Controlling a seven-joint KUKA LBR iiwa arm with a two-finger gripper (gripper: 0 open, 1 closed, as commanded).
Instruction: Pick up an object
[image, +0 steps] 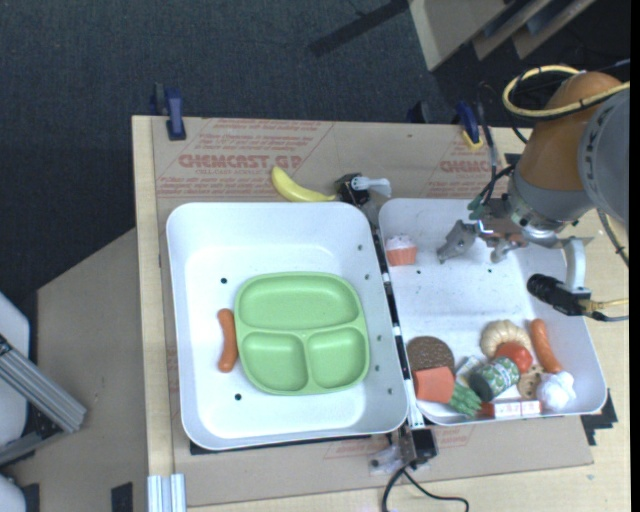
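Note:
My gripper (476, 246) hovers over the far part of the right bin (450, 300), open, with nothing between its fingers. A small pink and white cupcake (400, 250) lies to its left by the bin's left wall. Toy foods crowd the bin's near end: a brown round cookie (430, 352), an orange block (435, 384), a green piece (465, 400), a dark can (495, 378), a red tomato (516, 356), a bread roll (499, 335), an orange sausage (543, 345) and a white garlic (557, 386). All of them lie well apart from the gripper.
The left bin (200, 250) holds a green divided plate (300, 332) and an orange sausage (227, 340). A banana (300, 188) and a small black and white object (360, 187) lie on the bench behind the bins. A black cable part (555, 292) hangs over the right bin's right side.

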